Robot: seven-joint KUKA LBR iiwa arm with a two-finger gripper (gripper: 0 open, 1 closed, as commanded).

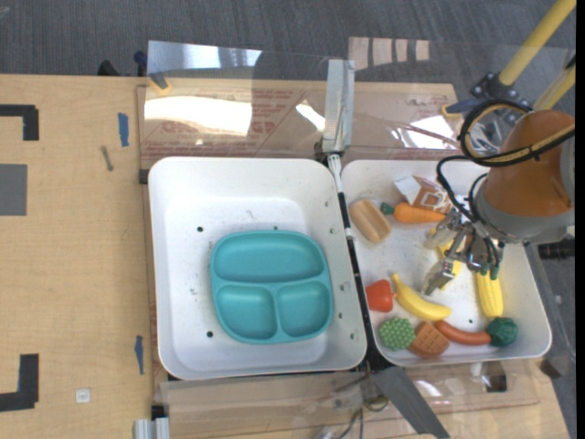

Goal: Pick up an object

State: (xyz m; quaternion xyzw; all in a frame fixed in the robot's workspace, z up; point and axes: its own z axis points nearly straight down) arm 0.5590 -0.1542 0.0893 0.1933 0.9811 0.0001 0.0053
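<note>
The right bin (539, 337) holds several toy foods. A tan bread roll (370, 219), an orange carrot (419, 214) and a small carton (426, 190) lie at its far side. Near its front are a yellow banana (419, 298), a red pepper (379, 294), a green broccoli (396, 333), an orange waffle piece (428, 339), a long red vegetable with a green top (468, 335) and a corn cob (490, 293). My gripper (443, 271) hangs low over the middle of this bin, just above and right of the banana and left of the corn.
The left bin (174, 199) holds a teal divided plate (271, 283). A raised rim (345, 245) separates the two bins. Clear plastic panels (274, 108) stand behind the bins. Black cables (475, 135) loop off the wrist.
</note>
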